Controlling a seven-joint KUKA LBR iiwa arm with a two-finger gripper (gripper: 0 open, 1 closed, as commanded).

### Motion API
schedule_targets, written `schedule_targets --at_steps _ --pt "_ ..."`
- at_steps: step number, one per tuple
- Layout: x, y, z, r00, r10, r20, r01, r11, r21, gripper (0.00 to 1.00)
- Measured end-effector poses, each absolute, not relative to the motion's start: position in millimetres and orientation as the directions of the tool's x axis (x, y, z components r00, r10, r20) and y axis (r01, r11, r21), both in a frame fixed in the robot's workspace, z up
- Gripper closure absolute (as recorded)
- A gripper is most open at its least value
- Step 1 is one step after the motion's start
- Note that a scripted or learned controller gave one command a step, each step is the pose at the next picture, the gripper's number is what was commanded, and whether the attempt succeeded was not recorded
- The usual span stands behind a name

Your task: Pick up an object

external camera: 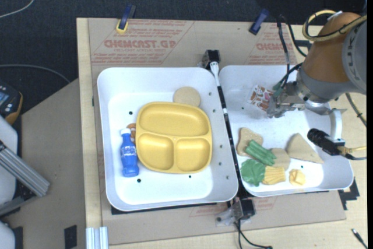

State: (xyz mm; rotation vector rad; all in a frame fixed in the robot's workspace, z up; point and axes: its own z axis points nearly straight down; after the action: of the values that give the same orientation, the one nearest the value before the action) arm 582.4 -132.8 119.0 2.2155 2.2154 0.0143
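In the right bin [326, 181], my gripper [278, 107] is low over the back part, just right of a small red-and-white packet [260, 96]. I cannot see whether they touch. Nearer the front lie a toast slice [249, 137], a green vegetable piece [260, 153], a green leafy piece [252, 172], a yellow corn piece [274, 175], a small cheese cube [297, 178] and a tan bread wedge [302, 148].
The left bin [111, 90] holds a yellow divided plate [173, 137], a blue bottle [129, 154] lying at its left and a round beige cookie [187, 95] behind it. The arm's orange band [327, 61] hangs over the right bin's back right corner.
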Motion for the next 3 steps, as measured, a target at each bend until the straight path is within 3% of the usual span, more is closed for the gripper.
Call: schedule_targets --at_steps 2,3 --pt "595.3 -133.1 228.5 -0.001 1.000 -0.002 1.000 0.001 0.008 1.00" --pt "592.0 -77.1 218.9 -0.005 1.000 0.003 1.000 0.005 -0.004 1.00"
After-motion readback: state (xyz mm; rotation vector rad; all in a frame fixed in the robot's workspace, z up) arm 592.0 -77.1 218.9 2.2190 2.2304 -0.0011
